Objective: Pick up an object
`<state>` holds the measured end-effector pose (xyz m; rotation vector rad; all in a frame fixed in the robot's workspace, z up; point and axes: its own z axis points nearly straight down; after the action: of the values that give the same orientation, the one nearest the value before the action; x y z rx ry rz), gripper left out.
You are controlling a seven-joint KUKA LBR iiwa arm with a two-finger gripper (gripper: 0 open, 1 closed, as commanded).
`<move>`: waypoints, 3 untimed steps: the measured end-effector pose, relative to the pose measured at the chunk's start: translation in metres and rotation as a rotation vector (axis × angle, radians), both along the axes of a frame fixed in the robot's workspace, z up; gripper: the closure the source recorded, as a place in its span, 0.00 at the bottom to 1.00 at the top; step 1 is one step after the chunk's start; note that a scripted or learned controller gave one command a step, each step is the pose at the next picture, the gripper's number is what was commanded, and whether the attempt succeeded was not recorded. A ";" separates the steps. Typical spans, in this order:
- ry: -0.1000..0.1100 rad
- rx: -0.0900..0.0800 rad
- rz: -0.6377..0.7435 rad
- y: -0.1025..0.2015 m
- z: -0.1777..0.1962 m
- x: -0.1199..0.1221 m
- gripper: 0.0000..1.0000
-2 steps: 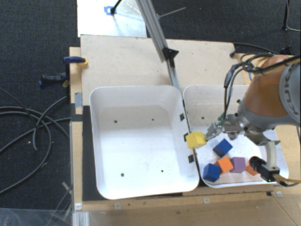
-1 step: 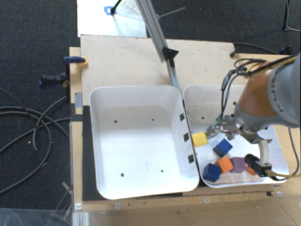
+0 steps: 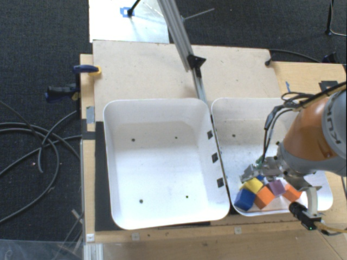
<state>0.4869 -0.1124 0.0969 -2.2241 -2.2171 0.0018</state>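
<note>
We judge nothing lifted yet: the pincer (image 3: 259, 173), its opening we cannot tell, hovers over small foam blocks at five o'clock in the right shallow white plastic bin (image 3: 238, 123), yellow block (image 3: 252, 186) nearest

Coloured blocks (image 3: 259, 193) clustered, right bin's (image 3: 233, 124) near corner; apparently touching.

Surroundings noted: counter and floor.
Blue-handled clamp (image 3: 85, 69) at counter's (image 3: 152, 72) far left edge; black cables (image 3: 32, 145) looped on dark floor; slanted metal pole (image 3: 176, 28) crossing the counter.
</note>
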 end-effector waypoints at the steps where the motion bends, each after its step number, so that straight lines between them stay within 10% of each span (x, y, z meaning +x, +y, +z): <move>1: -0.006 -0.003 0.003 -0.040 -0.006 0.025 0.00; 3: -0.009 0.000 0.011 -0.005 0.067 0.001 0.00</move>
<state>0.4880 -0.1169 0.1639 -2.2168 -2.2332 -0.0082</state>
